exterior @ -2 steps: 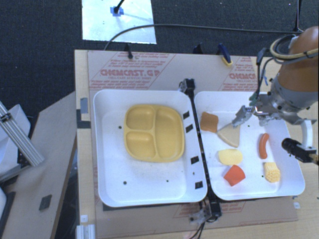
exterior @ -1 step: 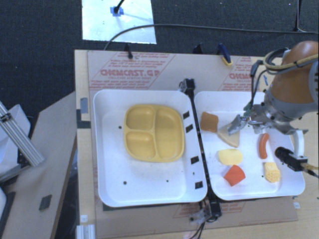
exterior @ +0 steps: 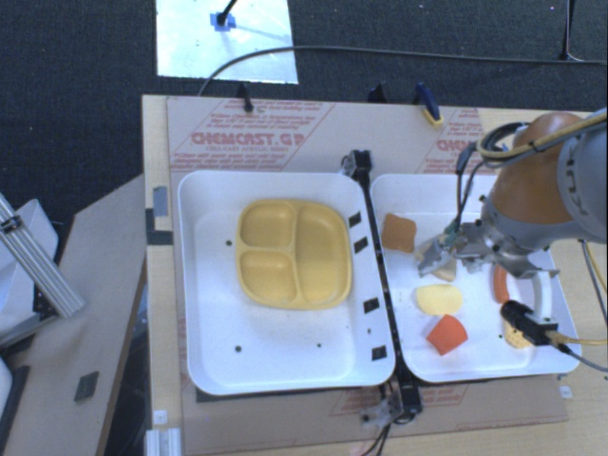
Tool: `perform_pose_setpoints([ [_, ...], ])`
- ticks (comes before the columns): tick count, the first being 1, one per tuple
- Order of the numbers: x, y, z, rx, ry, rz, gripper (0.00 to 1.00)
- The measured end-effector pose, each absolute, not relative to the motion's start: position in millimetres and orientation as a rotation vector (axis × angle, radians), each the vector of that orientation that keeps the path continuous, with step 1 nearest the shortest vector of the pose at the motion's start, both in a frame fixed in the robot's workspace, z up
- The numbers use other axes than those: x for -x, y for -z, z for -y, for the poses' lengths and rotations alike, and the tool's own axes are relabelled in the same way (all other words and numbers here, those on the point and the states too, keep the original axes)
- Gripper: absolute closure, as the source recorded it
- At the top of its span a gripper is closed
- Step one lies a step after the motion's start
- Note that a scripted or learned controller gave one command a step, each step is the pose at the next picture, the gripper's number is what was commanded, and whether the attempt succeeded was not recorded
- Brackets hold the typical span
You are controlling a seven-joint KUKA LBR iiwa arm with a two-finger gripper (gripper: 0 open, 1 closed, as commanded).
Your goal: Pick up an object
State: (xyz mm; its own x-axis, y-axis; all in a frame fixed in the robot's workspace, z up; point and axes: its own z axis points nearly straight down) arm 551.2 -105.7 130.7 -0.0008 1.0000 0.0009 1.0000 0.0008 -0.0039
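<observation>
Nothing is lifted yet. The gripper (exterior: 435, 255) sits low in the right bin (exterior: 472, 364), just above the pale yellow piece (exterior: 439, 299); whether it grips anything I cannot tell.

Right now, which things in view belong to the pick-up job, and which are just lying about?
Part of the job:
gripper
brown piece
pale wedge
yellow piece
red piece
orange stick
right bin

Lying about:
yellow divided plate
left bin
blue clamp
metal sheet
</observation>
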Motion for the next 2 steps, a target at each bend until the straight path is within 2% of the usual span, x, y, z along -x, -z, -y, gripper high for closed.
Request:
perform_pose_setpoints([
  [1, -552.7, -145, 106, 2.222, 0.002, 2.224, 1.0],
  [2, -554.5, -206, 99, 2.22, 0.007, 2.231, 1.0],
])
